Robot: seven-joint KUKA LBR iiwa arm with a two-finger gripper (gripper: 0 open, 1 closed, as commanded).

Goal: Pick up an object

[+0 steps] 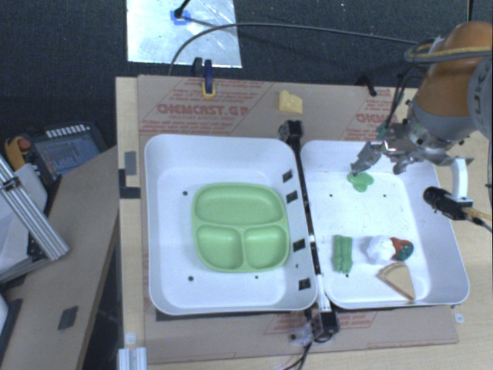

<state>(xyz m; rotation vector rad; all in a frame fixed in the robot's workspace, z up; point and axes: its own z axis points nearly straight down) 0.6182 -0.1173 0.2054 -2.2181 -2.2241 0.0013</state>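
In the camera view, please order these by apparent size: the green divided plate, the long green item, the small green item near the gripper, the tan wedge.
1. green divided plate, clearly largest
2. tan wedge and long green item, too alike to rank
3. small green item, smallest

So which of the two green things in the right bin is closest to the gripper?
The small round green piece near the bin's far side, just below the gripper. The long green one lies nearer the front, beside the white item.

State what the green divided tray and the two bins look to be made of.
Green divided tray: likely moulded plastic, matte, with an even colour and soft rounded compartment edges. Left bin and right bin: probably thin formed plastic, white and smooth, with rounded corners and shallow walls.
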